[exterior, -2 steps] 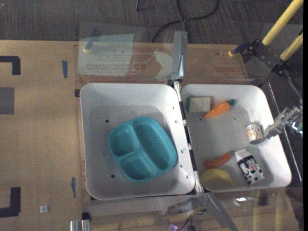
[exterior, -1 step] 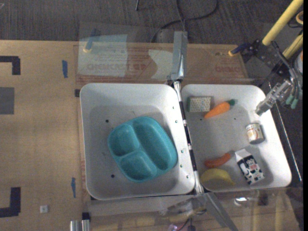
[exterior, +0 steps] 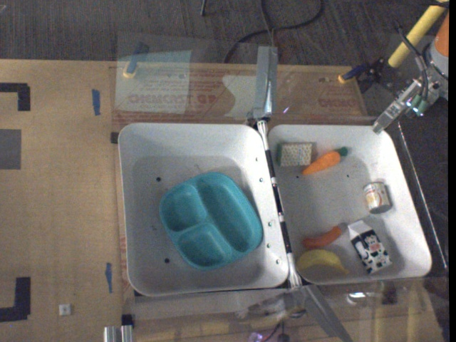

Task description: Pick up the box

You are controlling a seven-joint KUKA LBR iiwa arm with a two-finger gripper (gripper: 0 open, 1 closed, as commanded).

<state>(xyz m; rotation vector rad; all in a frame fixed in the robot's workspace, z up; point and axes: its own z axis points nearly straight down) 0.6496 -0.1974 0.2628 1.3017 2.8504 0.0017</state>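
The box (exterior: 370, 251) is a small white carton with a black cow pattern. It lies flat near the front right corner of the right bin (exterior: 409, 191). My gripper (exterior: 396, 110) hangs over the bench just past that bin's far right corner, well away from the box. It carries nothing that I can see. The grey arm with its orange band reaches in from the upper right.
The right bin also holds a green-and-yellow sponge (exterior: 296, 153), a carrot (exterior: 322, 162), a small can (exterior: 376, 197), an orange sausage-shaped piece (exterior: 323, 236) and a yellow round item (exterior: 320, 262) close to the box. A teal divided plate (exterior: 210, 219) lies in the left bin (exterior: 135, 191).
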